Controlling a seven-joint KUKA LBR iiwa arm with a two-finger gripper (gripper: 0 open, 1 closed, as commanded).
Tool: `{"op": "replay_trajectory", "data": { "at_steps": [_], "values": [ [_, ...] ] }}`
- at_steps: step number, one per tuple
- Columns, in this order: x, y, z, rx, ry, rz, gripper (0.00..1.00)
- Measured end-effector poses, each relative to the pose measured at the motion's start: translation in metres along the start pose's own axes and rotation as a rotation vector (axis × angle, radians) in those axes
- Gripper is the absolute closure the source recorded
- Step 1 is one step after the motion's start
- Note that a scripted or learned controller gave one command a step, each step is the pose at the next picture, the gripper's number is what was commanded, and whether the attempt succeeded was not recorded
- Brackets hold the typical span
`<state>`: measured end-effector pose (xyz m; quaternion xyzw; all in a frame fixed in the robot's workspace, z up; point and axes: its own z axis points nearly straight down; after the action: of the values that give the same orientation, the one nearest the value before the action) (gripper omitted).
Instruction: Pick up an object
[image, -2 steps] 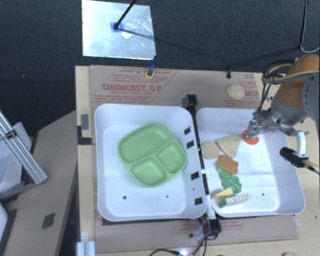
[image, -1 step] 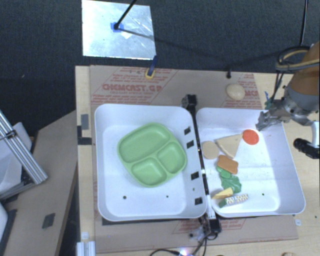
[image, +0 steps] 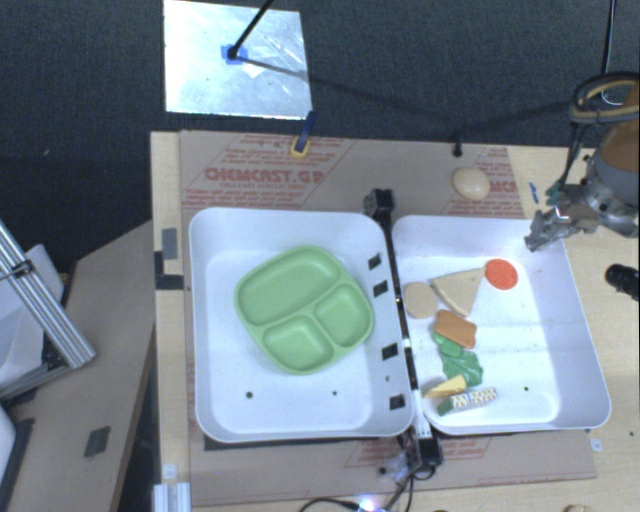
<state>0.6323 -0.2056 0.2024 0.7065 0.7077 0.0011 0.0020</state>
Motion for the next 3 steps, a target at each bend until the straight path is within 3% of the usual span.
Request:
{"op": "replay_trajectory", "data": {
  "at_steps": [1,3],
  "values": [
    [0.000,0.001,-0.022,0.001,0.000,-0.002,1.00],
    [0.118,-0.004,-0.022,0.004,0.002,-0.006,1.00]
  ]
}}
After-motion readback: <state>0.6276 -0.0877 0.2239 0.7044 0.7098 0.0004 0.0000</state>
